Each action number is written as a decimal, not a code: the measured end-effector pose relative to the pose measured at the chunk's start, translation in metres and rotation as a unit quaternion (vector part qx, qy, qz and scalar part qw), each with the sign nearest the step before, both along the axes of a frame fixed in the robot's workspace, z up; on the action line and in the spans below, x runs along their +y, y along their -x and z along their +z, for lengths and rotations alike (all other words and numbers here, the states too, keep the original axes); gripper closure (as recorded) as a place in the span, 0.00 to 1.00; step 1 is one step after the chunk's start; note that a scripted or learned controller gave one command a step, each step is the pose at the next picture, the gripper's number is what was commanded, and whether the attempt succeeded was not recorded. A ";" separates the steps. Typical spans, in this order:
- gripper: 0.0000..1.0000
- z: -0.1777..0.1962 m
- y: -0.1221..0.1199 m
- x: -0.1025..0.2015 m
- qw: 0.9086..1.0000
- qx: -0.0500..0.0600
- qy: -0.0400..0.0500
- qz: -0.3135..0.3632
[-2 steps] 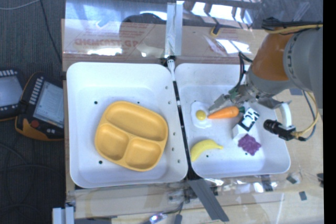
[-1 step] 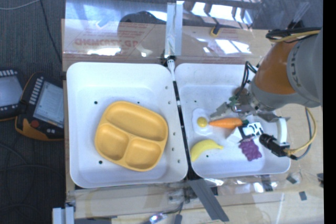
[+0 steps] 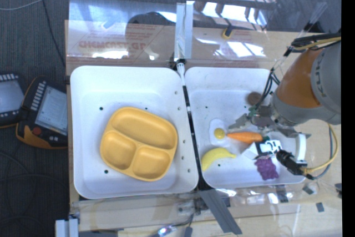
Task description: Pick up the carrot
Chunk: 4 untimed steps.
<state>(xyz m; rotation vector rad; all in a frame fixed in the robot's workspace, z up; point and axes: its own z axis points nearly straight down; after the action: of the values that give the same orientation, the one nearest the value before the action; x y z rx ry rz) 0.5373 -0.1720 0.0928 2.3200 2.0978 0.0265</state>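
While hovering low at the frame's right over the carrot (image 3: 244, 136), gripper (image 3: 256, 121) grip unclear, cannot tell. Could slip, rolling toward nearby banana (image 3: 217, 157) and grapes (image 3: 267, 167).

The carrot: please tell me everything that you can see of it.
The carrot is a small orange toy, smooth like plastic, lying on its side across the floor of the right bin. Its tapered tip points left toward the fried egg; its thicker end lies under the gripper. The banana lies just below it, apart.

Fixed overhead camera, slanted down over both bins (image 3: 83, 119)
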 end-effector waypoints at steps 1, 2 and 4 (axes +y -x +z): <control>0.00 0.000 0.028 0.014 0.997 -0.002 0.001 -0.075; 0.00 0.000 0.028 0.014 0.997 -0.002 0.001 -0.075; 0.00 -0.003 0.033 0.079 1.000 0.006 0.000 -0.017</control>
<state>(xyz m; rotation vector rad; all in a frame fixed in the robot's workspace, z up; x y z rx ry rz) 0.5043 -0.0935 0.0898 2.3614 2.0622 0.0115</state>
